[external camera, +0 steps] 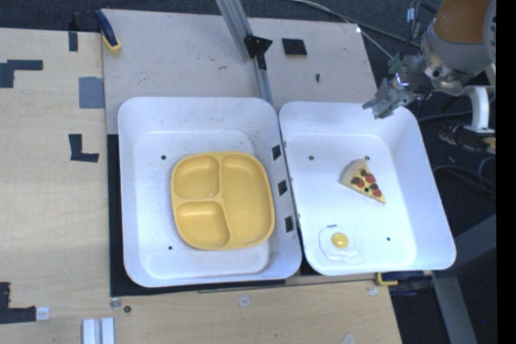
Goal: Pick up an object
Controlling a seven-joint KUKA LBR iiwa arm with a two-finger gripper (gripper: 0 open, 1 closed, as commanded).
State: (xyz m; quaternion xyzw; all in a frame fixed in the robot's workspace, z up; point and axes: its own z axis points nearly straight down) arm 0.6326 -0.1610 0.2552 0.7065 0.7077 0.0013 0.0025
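Observation:
A toy pizza slice (364,180) lies in the right bin (403,141), near its middle. A toy fried egg (339,243) rests at the front of the same bin. A yellow divided plate (222,200) sits in the left bin (145,173). My gripper (386,103) hangs over the far right corner of the right bin, up and to the right of the pizza slice, with nothing seen between its fingers. The arm's orange band (468,8) rises behind it at the right.
A slanted metal post (230,0) crosses the bench behind the bins. Black cables (339,16) trail across the back. A blue and yellow clamp (107,31) sits at the bench's far left corner.

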